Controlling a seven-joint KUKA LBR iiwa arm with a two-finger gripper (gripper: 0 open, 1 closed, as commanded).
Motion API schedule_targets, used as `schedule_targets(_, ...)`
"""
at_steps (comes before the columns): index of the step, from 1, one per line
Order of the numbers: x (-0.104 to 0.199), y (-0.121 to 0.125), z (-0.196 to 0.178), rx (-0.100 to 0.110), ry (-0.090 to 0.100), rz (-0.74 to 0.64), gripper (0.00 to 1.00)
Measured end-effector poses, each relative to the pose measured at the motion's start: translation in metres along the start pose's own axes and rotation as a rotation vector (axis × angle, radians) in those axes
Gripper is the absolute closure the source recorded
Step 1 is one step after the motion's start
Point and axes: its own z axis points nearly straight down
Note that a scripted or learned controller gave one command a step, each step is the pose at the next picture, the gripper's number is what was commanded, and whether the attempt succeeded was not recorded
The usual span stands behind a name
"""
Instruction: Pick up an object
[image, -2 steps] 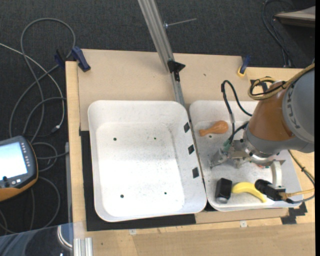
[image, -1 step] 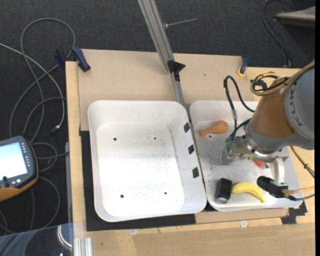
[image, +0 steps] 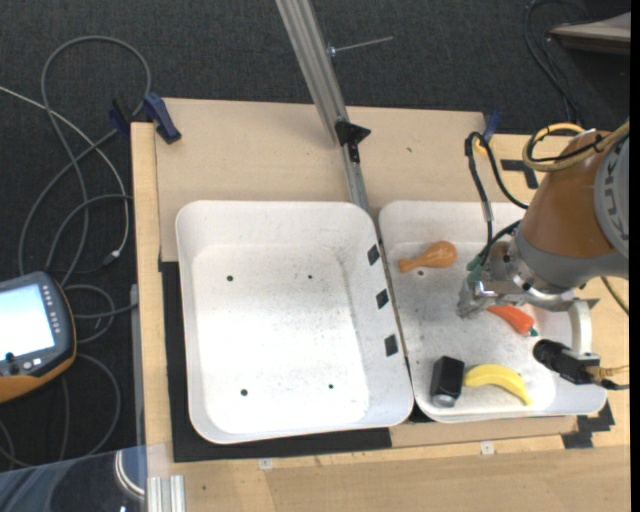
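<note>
Gripper (image: 480, 298) low in right bin (image: 420, 225), beside carrot (image: 514, 318), finger state unclear, banana (image: 497, 381) and black block (image: 446, 380) near front.

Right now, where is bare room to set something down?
The left bin offers its whole floor. In the right bin, crowded: drumstick, carrot, banana, black block, gripper. A bare strip remains beside the divider.

Tan counter (image: 250, 150) carrying two white bins: left bin (image: 280, 320), speckled with dark flecks; right bin (image: 425, 310) beside it. A grey metal post (image: 320, 80) rises at the far side. Blue clamp (image: 160, 117) at the far-left corner. Handheld pendant (image: 30, 335) with lit screen and black cables (image: 80, 200) lie left of the counter.
</note>
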Motion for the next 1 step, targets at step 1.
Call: schedule_targets(1, -0.0048, -0.0020, -0.0625, -0.003, 0.000, -0.001, 1.00)
